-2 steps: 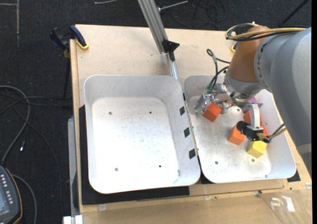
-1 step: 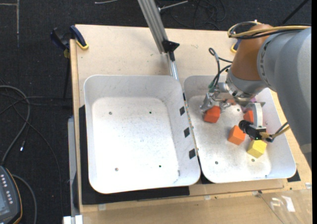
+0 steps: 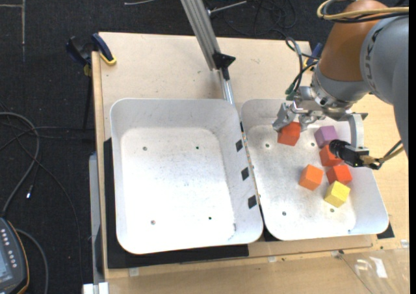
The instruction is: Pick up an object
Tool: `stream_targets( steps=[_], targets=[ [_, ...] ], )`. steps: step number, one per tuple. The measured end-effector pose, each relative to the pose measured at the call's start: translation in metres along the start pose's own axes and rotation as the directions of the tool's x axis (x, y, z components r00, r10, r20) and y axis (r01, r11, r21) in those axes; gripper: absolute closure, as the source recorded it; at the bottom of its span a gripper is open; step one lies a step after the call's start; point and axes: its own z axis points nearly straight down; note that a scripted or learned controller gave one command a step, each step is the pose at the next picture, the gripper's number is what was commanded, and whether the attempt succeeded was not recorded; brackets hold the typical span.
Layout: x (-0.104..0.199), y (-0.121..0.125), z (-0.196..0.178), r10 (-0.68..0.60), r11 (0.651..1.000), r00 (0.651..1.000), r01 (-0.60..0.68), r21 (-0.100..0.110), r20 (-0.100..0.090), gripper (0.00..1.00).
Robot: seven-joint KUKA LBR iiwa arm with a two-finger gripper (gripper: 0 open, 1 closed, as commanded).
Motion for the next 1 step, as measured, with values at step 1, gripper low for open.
stream_targets(
  steps=[1],
  targets=[
    [0.1096, -0.0735, 0.0051, -0.006, 1.0, 1.0, 0.006, 0.014, -0.005, 1.0]
  ],
)
